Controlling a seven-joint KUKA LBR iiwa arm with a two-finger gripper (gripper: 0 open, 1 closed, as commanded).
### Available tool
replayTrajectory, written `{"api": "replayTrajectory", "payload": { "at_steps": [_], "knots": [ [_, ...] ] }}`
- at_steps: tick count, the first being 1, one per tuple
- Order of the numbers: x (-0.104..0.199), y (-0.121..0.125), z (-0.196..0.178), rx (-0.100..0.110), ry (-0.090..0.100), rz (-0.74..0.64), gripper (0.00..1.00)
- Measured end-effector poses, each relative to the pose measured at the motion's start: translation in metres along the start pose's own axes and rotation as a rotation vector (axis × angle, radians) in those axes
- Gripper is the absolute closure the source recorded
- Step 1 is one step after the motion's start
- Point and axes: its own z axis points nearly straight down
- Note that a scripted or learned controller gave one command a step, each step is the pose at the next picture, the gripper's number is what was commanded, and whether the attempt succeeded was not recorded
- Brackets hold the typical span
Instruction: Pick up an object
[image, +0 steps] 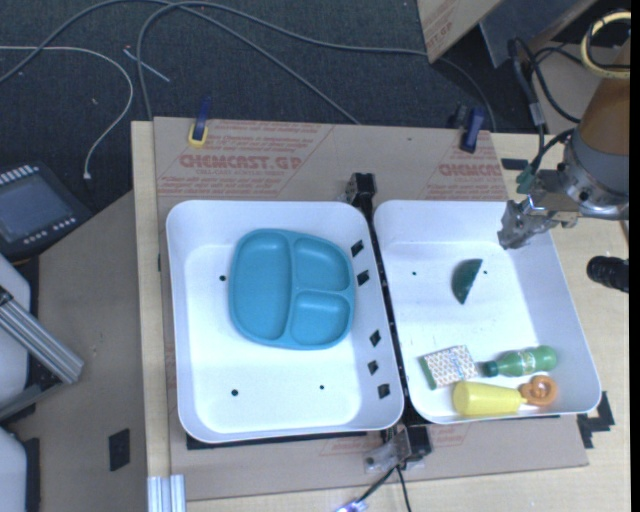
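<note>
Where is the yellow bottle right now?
The yellow bottle lies in the right bin, at its near edge, just below the green bottle and beside a small patterned packet.

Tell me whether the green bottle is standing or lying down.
Lying down: the green bottle rests on its side on the right bin's floor, beside the yellow toy.

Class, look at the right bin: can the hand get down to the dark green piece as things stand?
Probably yes. The hand hangs just right of the dark green piece, which lies alone, nothing over it.
</note>
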Motion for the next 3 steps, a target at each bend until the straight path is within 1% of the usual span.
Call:
{"api": "replayTrajectory", "payload": {
  "at_steps": [1,3],
  "knots": [
    [0.052,0.005,0.000,-0.001,0.000,-0.001,1.00],
    [0.150,-0.005,0.036,0.002,-0.001,0.002,1.00]
  ]
}}
